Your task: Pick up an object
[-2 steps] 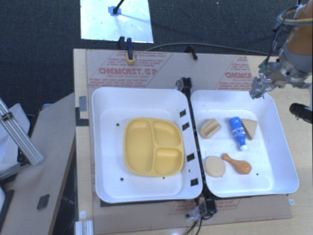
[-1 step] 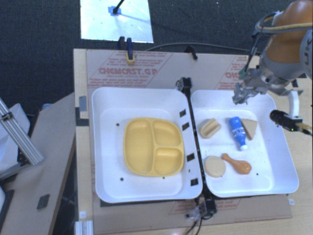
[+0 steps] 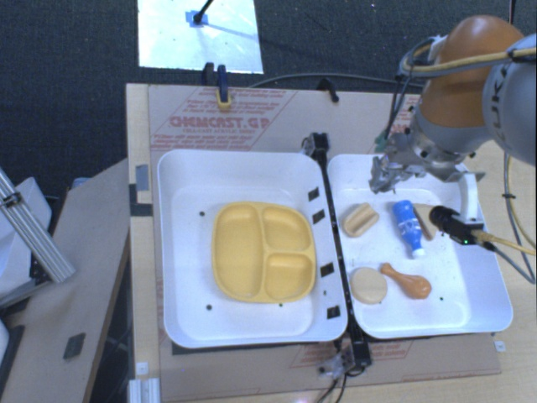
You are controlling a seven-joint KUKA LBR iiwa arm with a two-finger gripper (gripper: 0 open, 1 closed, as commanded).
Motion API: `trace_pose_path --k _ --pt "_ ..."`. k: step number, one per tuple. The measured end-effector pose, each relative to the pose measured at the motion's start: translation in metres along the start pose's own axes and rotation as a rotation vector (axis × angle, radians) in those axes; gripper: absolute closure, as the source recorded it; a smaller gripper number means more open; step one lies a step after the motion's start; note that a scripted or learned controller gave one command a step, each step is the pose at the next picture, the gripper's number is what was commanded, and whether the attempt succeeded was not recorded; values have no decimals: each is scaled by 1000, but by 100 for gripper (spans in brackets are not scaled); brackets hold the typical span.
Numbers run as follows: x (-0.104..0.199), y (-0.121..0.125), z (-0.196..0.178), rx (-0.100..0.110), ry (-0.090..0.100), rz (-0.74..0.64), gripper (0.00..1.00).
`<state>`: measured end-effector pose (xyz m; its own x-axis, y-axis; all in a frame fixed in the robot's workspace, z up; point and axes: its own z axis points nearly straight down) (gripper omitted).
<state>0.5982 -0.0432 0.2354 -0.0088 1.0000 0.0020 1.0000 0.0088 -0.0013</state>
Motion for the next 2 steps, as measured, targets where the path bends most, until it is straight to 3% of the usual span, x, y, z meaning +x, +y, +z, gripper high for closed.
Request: trace_pose_path --k 2 --pt "97 -54 16 1 0 1 100"
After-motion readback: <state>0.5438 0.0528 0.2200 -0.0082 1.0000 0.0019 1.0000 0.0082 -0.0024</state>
